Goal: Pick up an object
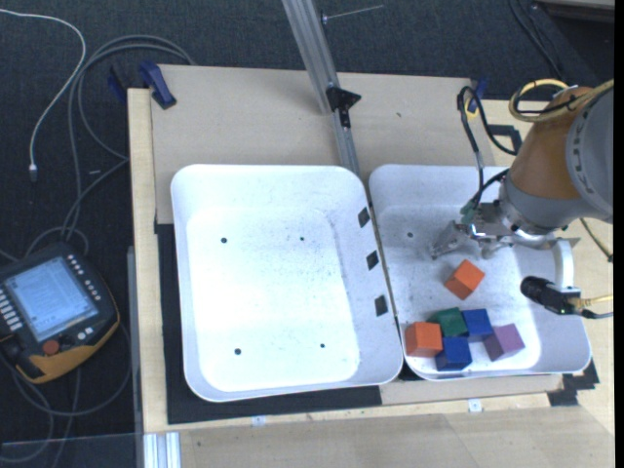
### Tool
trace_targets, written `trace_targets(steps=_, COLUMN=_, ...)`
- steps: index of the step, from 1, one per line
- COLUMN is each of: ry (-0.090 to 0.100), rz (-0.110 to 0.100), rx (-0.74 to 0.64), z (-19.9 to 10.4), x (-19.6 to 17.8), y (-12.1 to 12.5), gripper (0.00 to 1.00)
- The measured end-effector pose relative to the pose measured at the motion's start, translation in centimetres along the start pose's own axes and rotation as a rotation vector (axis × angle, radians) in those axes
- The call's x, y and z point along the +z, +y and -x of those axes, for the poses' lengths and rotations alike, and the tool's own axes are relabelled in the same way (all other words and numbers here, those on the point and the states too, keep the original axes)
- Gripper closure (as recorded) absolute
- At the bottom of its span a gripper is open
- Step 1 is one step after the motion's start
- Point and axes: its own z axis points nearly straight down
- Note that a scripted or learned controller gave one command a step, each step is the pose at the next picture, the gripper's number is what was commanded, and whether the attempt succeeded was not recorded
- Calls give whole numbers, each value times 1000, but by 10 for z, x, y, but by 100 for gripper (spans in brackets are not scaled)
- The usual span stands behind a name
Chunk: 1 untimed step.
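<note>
Gripper (475, 236) spread, holding nothing — orange cube (466, 278) sits just below it in the frame, right bin (419, 203).

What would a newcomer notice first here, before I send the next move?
Probably the grey arm with its orange band reaching in from the right, its gripper low over the right bin. Next, the lone orange block just below the gripper, and the cluster of coloured blocks at that bin's near edge.

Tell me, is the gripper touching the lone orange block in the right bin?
Apart. The camera view shows white bin floor between the gripper and the orange block lying below it.
</note>
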Motion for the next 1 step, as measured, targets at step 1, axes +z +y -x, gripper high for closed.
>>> trace_targets(steps=1, ry=5, rz=-13, rx=4, z=-22, x=1, y=-55, gripper=0)
